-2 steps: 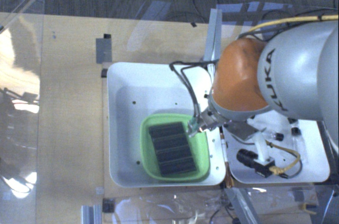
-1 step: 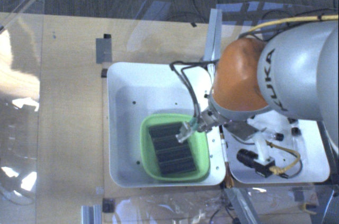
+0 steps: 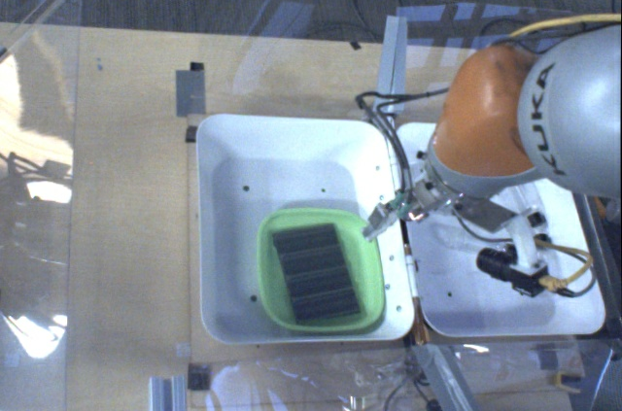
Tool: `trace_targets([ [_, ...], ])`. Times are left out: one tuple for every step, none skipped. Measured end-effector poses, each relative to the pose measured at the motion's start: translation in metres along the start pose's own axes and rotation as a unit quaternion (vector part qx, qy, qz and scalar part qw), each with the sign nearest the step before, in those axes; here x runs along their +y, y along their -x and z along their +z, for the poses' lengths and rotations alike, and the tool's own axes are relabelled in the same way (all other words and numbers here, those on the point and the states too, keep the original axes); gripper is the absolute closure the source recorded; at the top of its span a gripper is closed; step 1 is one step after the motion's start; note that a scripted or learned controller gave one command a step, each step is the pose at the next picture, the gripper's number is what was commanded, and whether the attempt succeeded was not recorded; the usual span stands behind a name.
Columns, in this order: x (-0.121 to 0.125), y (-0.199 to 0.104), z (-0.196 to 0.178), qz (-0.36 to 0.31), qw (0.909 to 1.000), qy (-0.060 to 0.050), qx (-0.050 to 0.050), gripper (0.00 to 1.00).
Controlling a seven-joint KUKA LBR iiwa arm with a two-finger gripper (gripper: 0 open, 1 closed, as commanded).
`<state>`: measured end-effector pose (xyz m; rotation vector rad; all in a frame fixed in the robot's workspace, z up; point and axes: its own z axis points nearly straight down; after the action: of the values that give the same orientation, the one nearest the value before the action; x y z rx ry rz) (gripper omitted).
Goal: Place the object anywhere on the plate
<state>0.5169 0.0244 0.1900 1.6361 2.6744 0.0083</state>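
A green square plate [image 3: 366, 268] with rounded corners lies in the front half of the left bin [image 3: 233, 176]. A dark grey ribbed rectangular object [image 3: 314, 273] lies flat on the plate, roughly in its middle and turned slightly off square. My gripper [image 3: 382, 219] hangs over the plate's right rim, close to the wall between the two bins and apart from the dark object. Nothing shows in its grasp. The grey arm with its orange band [image 3: 486, 122] reaches in from the right and hides the back of the right bin.
The right bin [image 3: 457, 297] shows bare white floor at its front. A black fitting with a yellow cable [image 3: 512, 269] hangs from the arm over that bin. Black cables [image 3: 384, 113] run along the divider. The wooden bench [image 3: 107, 205] surrounds both bins.
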Motion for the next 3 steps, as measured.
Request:
trace_targets([
  [0.003,0.0,-0.011,-0.001,1.0,0.003,-0.001,1.0],
  [-0.002,-0.058,0.005,-0.069,0.9976,-0.001,0.001,1.0],
  [-0.002,-0.058,0.005,-0.069,0.9976,-0.001,0.001,0.0],
])
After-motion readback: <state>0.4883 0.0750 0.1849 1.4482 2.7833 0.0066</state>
